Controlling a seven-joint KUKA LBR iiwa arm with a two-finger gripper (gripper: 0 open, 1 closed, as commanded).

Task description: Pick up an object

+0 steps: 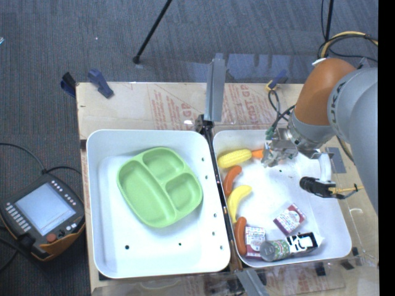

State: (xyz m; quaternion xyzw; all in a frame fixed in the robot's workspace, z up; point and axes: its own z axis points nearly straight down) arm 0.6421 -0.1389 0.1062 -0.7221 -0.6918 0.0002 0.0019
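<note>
A dark grey carpeted floor is surrounding the plywood bench point(154, 106), and a handheld control pendant point(42, 214) is lying on the floor at far left. The left white bin point(102, 147) is carrying a green three-compartment plastic tray point(160, 187). The right white bin point(333, 217) is holding, along its left edge, a yellow corn-like toy point(234, 158), two red sausage-shaped toys point(231, 179) and a yellow toy banana point(238, 197); a small red carton point(289, 219) and a metal can point(274, 250) are lying near its front edge. The gripper point(273, 154) is hovering near the back edge, just beside the corn toy; its opening cannot be told, and no held object is visible. For a good pick, centre over one isolated item, descend vertically, and avoid the bin wall.
</note>
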